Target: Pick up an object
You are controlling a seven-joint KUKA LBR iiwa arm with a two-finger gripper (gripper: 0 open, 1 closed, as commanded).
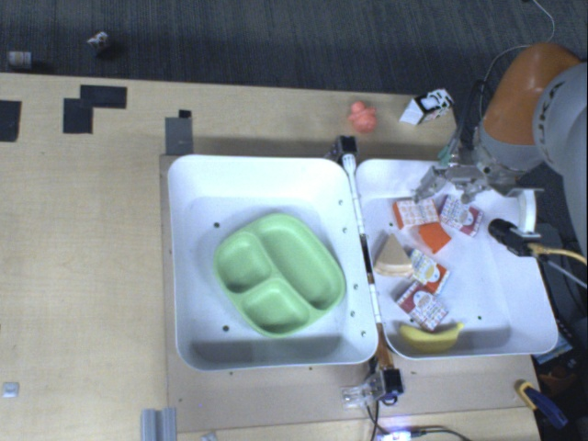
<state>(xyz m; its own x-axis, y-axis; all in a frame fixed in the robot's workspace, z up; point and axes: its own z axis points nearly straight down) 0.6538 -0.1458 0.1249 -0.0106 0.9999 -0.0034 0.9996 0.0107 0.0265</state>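
The right bin point(514, 320) holds several small items. Red-and-white snack packets point(415, 212) lie near its back, with another packet point(460, 217) beside them. An orange block point(434, 237) sits just in front of them, and a tan sandwich wedge point(393, 257) lies at the bin's left side. More packets point(423, 303) and a yellow banana point(430, 337) lie toward the front. My gripper point(450, 182) hangs over the back of the right bin, right above the rear packets. Nothing is visibly held in it.
The left bin point(193, 191) holds a green divided plate point(277, 272). On the bench behind the bins lie a pink ball point(363, 116) and a small black-and-white box point(428, 106). The grey arm with its orange band point(528, 81) reaches in from the right.
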